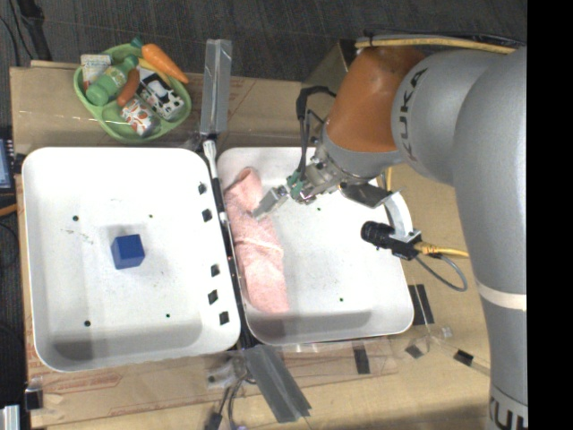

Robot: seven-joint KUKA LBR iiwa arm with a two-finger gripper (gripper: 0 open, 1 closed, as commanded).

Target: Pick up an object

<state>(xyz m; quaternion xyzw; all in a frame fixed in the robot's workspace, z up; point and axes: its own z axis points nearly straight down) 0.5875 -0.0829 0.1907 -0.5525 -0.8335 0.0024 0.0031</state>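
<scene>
Jaw state: cannot be determined. The gripper [271, 202] is seen from above at a slant, and only one grey finger is distinct, angled down and to the left. Nothing is visibly held.

Gripper position: over the upper left part of the right bin [358, 316]. The visible fingertip lies at the right edge of the pink cloth [256, 245], at or just above its surface; contact cannot be confirmed.

Pink cloth: a folded or rolled towel-like piece, lying lengthwise along the left wall of the right bin. It runs from near the upper left corner down to past the middle of the bin.

Arm [430, 88]: enters from the right, with the orange band directly above the wrist. A black connector with a yellow cable [398, 238] hangs over the right side of the right bin.

Left bin [54, 312]: contains one blue cube [128, 251], resting left of centre, well apart from the gripper.

Bench [269, 97]: a green bowl [94, 110] stands behind the left bin. It holds toy food items, including an orange carrot [161, 59].
</scene>
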